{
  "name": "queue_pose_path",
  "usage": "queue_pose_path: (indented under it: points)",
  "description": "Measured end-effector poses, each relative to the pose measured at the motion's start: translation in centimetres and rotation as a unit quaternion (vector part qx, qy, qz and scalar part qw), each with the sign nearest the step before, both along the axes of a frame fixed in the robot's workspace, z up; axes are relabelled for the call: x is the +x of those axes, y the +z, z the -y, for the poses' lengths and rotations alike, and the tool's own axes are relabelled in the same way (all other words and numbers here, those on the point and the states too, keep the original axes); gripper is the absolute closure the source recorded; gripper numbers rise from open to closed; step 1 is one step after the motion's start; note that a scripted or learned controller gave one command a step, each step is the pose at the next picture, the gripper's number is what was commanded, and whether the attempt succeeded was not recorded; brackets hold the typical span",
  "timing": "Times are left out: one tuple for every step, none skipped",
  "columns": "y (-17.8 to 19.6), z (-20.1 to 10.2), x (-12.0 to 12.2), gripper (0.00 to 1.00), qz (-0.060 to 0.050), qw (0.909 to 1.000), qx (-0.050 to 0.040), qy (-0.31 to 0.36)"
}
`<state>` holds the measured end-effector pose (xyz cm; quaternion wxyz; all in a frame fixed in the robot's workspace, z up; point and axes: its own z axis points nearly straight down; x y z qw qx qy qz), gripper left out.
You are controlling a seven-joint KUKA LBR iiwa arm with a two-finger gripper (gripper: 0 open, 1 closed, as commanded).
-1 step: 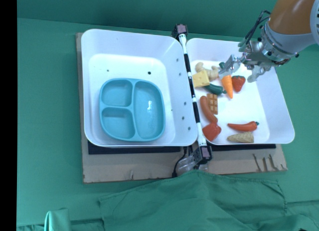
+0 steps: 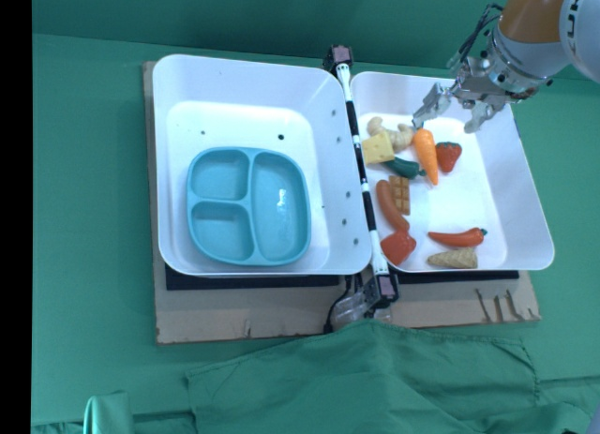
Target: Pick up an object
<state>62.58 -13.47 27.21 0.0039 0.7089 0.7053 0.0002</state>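
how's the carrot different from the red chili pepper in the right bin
The carrot is orange and lies nearly lengthwise down the bin, near its far end; the red chili pepper is red with a dark green stem and lies crosswise near the front. The carrot is thicker and tapers to a point; the chili pepper is slimmer and slightly curved. The carrot touches the strawberry; the chili pepper lies just above the cone. Both are toy vegetables.
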Motion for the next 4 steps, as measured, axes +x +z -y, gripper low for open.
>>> queue_pose_path:
  points:
    - [-0.6, 1.3, 7.1, 0.00, 0.002, 1.0000, 0.0006, 0.002]
    - [-2.7, 2.2, 7.5, 0.00, -0.002, 1.0000, 0.0010, 0.001]
    - [4.4, 5.4, 7.5, 0.00, 0.003, 1.0000, -0.0002, 0.000]
    - [13.0, 5.2, 7.5, 0.00, 0.004, 1.0000, 0.0001, 0.002]
